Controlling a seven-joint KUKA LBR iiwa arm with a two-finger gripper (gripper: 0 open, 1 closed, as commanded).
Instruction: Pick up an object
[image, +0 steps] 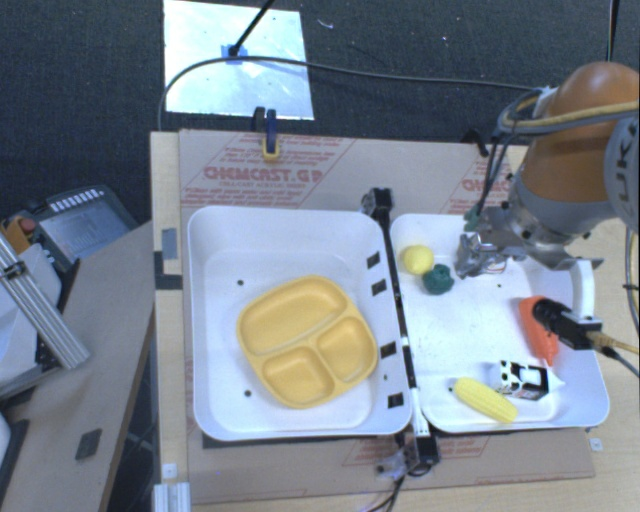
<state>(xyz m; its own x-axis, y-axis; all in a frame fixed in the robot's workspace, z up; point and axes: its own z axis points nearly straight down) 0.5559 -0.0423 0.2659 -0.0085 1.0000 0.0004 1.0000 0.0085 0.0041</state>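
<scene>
The arm reaches over the right bin's far right corner. The left bin carries a yellow divided tray at its middle. The gripper hangs low near the right bin's far edge, whether spread or pressed together I cannot tell. Just beside it toward the divider sit a yellow ball and a dark green ball, touching each other. An orange carrot lies by the right edge, a corn cob and a black-and-white toy near the front edge.
</scene>
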